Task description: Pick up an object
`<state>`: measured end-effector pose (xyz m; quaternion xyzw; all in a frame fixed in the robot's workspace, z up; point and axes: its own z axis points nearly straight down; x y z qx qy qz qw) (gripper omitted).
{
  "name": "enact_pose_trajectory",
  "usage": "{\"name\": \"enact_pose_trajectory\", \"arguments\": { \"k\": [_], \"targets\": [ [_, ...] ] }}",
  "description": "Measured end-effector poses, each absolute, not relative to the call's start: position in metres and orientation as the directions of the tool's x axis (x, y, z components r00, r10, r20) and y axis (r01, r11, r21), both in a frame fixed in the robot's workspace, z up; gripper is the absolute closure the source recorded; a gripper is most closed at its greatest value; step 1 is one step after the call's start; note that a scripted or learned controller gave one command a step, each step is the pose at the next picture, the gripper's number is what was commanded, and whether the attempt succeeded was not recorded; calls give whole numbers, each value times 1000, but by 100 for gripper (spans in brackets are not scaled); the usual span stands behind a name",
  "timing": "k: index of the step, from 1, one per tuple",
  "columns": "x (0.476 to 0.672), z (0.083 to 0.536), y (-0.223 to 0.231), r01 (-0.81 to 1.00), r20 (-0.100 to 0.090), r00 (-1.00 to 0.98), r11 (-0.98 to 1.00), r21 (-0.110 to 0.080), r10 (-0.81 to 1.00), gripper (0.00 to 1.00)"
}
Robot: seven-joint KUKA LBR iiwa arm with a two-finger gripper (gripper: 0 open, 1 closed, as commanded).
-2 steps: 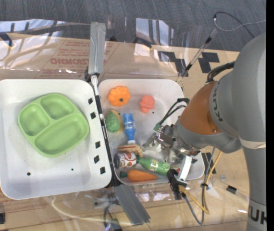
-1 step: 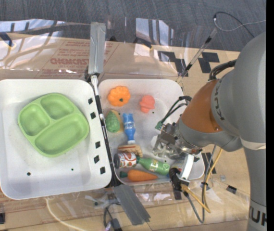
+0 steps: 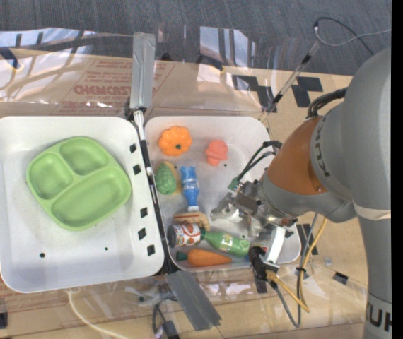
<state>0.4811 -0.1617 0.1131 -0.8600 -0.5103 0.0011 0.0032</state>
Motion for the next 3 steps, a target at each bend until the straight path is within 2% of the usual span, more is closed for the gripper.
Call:
{"name": "enact_pose_trajectory", "arguments": {
  "k": [1, 2, 3],
  "targets": [
    [477, 212, -49, 747, 0, 665, -665, -4, 747, 0],
    [476, 213, -114, 682, -2, 731, -731, -3, 682, 0],
    [503, 345, -115, 831, 0, 556, -556, 0, 831, 0]
  ]
}}
